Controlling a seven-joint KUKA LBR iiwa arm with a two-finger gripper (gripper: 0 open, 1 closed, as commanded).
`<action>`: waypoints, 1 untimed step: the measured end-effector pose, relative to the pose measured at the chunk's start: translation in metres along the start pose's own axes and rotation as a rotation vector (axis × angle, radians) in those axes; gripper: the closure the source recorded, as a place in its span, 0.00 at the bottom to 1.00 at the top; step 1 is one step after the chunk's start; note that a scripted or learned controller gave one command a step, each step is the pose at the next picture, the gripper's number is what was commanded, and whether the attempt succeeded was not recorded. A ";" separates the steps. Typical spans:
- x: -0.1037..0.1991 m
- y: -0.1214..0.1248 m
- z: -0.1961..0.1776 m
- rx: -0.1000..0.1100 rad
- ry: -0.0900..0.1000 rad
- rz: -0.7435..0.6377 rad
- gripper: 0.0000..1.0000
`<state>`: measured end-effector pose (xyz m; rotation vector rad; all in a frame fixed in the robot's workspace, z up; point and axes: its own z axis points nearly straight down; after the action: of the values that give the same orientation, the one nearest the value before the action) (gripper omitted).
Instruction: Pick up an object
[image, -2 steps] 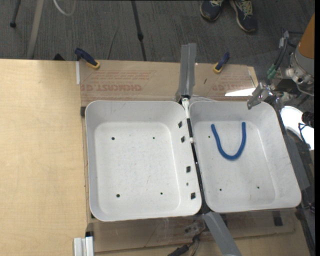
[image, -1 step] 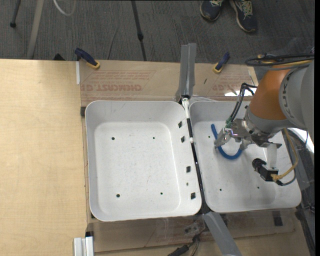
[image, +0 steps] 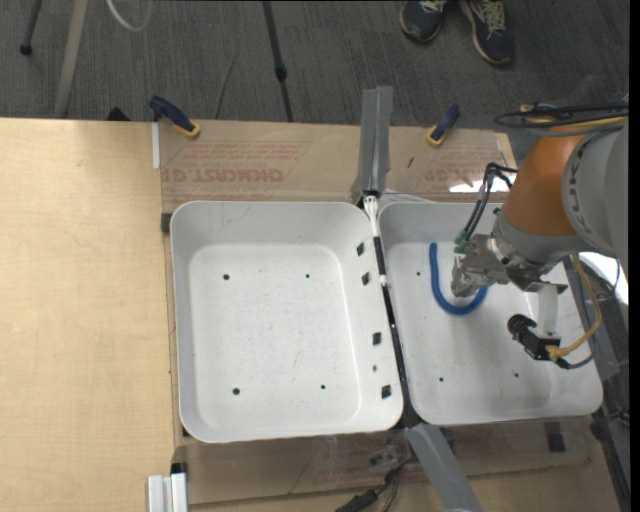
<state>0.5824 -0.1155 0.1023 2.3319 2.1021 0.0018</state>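
Two shallow white plastic bins occupy mid-frame. Right of centre, the grey two-finger gripper hangs over a curved blue cable in the right bin; finger state cannot be told.

Two smooth white plastic bins, faintly glossy, sit on matt brown cardboard beside a pale wood-grain tabletop. A blue rubbery loop lies in the right bin. The arm shows glossy orange and grey casing.
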 end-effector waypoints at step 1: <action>-0.018 0.042 -0.174 0.003 -0.002 0.241 1.00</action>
<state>0.6221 -0.1378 0.2767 2.5687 1.8069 -0.0042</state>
